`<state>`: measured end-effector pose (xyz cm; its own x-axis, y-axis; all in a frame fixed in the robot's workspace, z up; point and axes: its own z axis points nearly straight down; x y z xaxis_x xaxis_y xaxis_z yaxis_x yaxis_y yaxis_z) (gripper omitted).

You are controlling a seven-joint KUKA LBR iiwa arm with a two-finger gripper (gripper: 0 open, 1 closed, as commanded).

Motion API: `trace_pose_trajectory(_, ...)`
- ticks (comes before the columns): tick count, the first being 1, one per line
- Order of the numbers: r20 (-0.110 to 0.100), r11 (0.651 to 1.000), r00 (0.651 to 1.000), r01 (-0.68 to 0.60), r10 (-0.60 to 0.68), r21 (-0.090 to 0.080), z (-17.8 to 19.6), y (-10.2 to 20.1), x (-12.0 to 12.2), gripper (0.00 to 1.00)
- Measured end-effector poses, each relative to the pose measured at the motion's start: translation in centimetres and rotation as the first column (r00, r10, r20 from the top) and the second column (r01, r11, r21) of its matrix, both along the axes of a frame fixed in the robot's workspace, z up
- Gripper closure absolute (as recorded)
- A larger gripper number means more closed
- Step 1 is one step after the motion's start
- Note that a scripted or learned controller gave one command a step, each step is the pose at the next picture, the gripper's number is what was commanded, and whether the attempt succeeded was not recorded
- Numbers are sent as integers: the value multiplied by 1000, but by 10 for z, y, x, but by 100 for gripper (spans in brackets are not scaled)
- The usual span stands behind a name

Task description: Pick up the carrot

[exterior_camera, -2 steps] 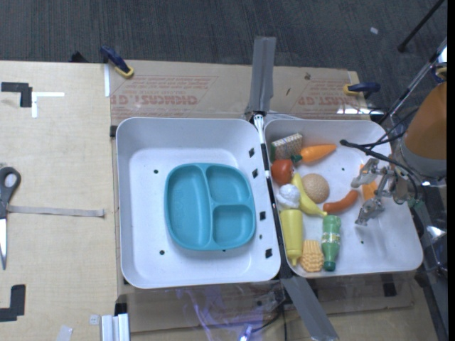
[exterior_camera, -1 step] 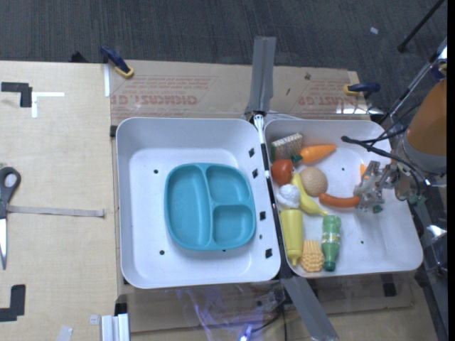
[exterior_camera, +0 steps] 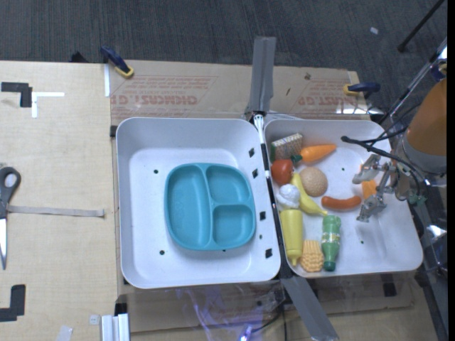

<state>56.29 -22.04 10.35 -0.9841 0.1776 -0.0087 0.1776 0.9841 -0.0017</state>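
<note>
The counter (exterior_camera: 57, 190) carries two white bins. The left bin (exterior_camera: 135, 190) holds a teal divided plate (exterior_camera: 211, 207). The right bin (exterior_camera: 384, 251) crowds toy food toward its left side, the carrot (exterior_camera: 317, 153) at its upper middle. The gripper (exterior_camera: 370, 190) hovers at right, apparently closed on a small orange piece (exterior_camera: 368, 188), well apart from the carrot. Dark carpet lies beyond.

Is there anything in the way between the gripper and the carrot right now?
In the camera view, bare white bin floor separates the metal two-finger gripper from the orange tapered carrot. The reddish-orange sausage lies just below that stretch.
</note>
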Motion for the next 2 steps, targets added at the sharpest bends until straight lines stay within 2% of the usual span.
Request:
trace_pose_trajectory(1, 6, 1000, 1000, -3, 3, -3, 11, 0, 2, 100)
trace_pose_trajectory(2, -2, 998, 998, 64, -64, 3, 45, 49, 15, 100)
